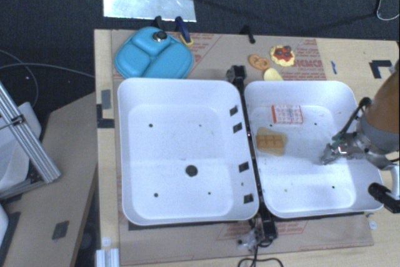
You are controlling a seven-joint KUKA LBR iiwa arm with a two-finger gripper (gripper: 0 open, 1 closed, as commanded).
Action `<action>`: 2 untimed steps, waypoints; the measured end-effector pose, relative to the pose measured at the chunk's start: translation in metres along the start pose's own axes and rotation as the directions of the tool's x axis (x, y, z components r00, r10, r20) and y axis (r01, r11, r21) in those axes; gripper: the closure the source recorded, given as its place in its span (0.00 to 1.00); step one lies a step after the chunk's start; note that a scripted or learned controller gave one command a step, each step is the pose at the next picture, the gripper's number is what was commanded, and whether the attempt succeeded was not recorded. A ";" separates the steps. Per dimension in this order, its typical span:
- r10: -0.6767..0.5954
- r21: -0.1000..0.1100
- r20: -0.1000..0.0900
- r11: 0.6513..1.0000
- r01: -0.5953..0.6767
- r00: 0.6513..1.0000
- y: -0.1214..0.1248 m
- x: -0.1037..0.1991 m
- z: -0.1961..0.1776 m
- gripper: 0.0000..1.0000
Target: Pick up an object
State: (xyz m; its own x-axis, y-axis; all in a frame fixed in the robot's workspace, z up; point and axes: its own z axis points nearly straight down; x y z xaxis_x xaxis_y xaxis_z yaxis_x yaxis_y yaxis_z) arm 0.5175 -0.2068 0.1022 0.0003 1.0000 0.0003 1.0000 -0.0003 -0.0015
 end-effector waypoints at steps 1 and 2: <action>-0.001 -0.024 0.007 1.000 0.002 1.000 -0.024 0.000 0.012 1.00; -0.006 -0.012 0.007 1.000 0.006 1.000 0.021 0.027 0.013 1.00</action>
